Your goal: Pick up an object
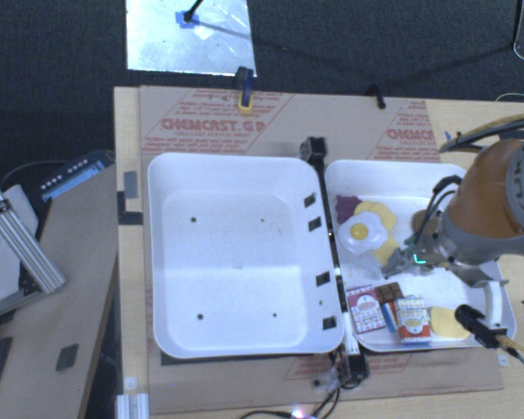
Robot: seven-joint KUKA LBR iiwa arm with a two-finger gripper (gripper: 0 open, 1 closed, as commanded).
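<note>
camera view: fixed overhead, slanted, worktop point(201, 112) covered with brown printed board, two white bins side by side.
left bin point(236, 251): bare white floor, a few dark specks.
right bin point(424, 190): holds all the clutter, packed into its left and near parts.
arm point(498, 195): comes in from the right, orange band over a grey wrist, hanging low over the right bin's middle.
pincer point(400, 264): down inside the right bin, small green light on its body; tips are lost against the items beneath, so I cannot tell whether it is spread, closed, or has anything.
fried-egg toy point(364, 231): white with yellow yolk, just left and slightly far of the pincer; nearest candidate.
yellow flat pieces point(380, 212): under and around the egg, one poking toward the pincer.
purple piece point(346, 205): far-left corner of the cluster, beside the divider.
red-and-white box point(365, 310): near-left, near of the pincer, long axis running near-far.
small carton point(411, 317): just right of the box, also near of the pincer.
brown block point(389, 292): between box and carton, closest on the near side.
key relation: judging by the layout, the egg lies left of the pincer and the packets near of it; either way only a short shift is needed.
task status: nothing visibly lifted; pick looks not yet done.
</note>
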